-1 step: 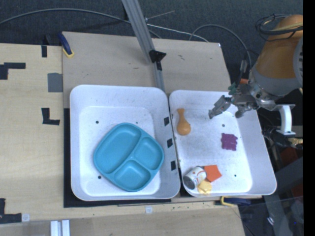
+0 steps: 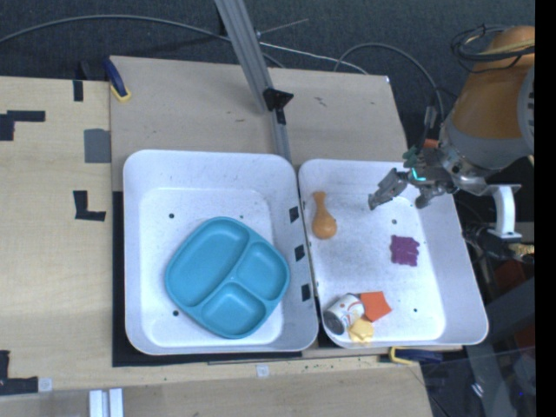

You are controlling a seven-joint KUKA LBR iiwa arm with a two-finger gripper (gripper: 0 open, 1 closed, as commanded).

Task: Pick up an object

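**Gripper poised over the right bin, nothing taken yet**

Starting at the left, I see the left bin (image 2: 139, 259) carrying a blue divided tray (image 2: 228, 276), lying flat and a little skewed. I judge it too broad and slick-edged for a two-finger pinch, so I leave it alone.

Crossing into the right bin (image 2: 452, 268), the first thing is a small orange pear-shaped piece (image 2: 323, 219) near the left wall, its thin neck pointing toward the far edge. It looks light and hard, probably smooth plastic; I would close across the round bulb, since the neck may slip out. At the near edge sits a cluster: a white-and-grey rounded item (image 2: 340, 313), a yellow bit (image 2: 361, 330) touching it, and an orange flat piece (image 2: 375, 303) just beside. They are crowded together, so a clean grab there looks doubtful.

Further right lies a purple ragged-edged object (image 2: 404, 250), well apart from the rest. It appears flat and possibly soft; a flat thing gives little to pinch, so I would press down and take it across its narrower width.

My gripper (image 2: 404, 194) hangs above the bin's far right part, fingers spread and nothing between them. The purple object lies nearest below it, and I rate it the easiest approach.
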